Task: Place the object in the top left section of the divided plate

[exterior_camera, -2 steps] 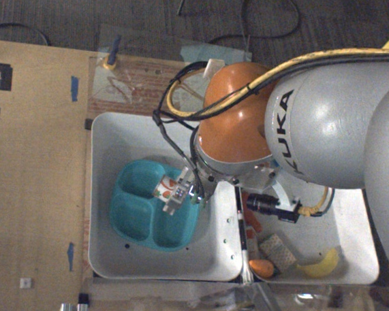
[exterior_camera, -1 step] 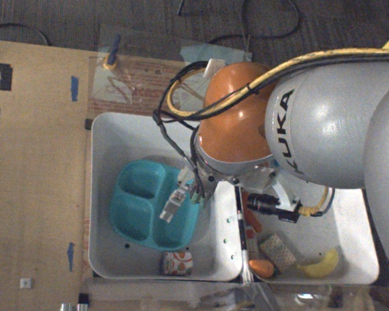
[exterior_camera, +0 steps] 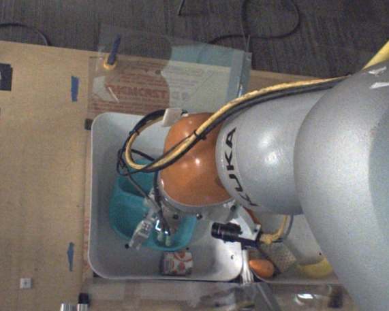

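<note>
A large grey robot arm with a rounded orange band reaches in from the right and covers much of a shallow white bin (exterior_camera: pixel 103 177) on a tan wooden bench. Its gripper (exterior_camera: pixel 151 233) hangs low over a teal divided plate (exterior_camera: pixel 122 209) that sits in the left half of the bin, toward the bin's near edge. The gripper sits over the plate's near right part, so the section the task names lies away from it, toward the plate's far left; the arm hides most of the dividers, so the sections cannot be told apart with confidence. The fingers are small, pale and blurred against the plate, and it cannot be told how wide they stand or whether anything lies between them.

A small can (exterior_camera: pixel 177 262) with a red and white label lies on its side on the bin floor, just beside the plate's near right rim and close below the gripper, its long axis roughly along the bin's near edge. An orange rounded thing (exterior_camera: pixel 261 267), perhaps a toy vegetable, rests further right near the bin's edge. The plate looks like smooth moulded plastic; the bin is matt white with rounded corners.
</note>
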{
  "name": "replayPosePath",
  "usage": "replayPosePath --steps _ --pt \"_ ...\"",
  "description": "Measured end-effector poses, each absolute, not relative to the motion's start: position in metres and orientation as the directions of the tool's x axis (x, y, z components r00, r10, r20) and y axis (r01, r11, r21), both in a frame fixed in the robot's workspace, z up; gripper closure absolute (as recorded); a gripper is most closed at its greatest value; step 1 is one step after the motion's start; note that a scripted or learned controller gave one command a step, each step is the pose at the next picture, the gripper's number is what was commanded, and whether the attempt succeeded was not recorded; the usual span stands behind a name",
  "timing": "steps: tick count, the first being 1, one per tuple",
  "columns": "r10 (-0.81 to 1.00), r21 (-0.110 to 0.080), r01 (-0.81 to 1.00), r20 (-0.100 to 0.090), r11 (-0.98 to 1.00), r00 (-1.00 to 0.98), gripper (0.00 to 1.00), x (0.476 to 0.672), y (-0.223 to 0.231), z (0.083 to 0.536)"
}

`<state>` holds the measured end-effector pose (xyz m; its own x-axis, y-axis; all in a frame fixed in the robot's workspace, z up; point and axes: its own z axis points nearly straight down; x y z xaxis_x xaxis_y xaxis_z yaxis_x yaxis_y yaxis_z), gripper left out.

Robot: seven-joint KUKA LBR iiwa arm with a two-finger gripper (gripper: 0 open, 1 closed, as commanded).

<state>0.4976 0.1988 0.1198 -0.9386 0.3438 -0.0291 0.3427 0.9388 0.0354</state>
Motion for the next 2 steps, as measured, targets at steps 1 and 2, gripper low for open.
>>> replayPosePath --steps 1,2 --pt "0.329 0.047 0.327 -0.039 0.944 -0.944 0.00 0.493 0.198 0.115" --pt "0.205 0.051 0.202 -0.052 0.978 -0.977 0.00 0.494 0.140 0.113"
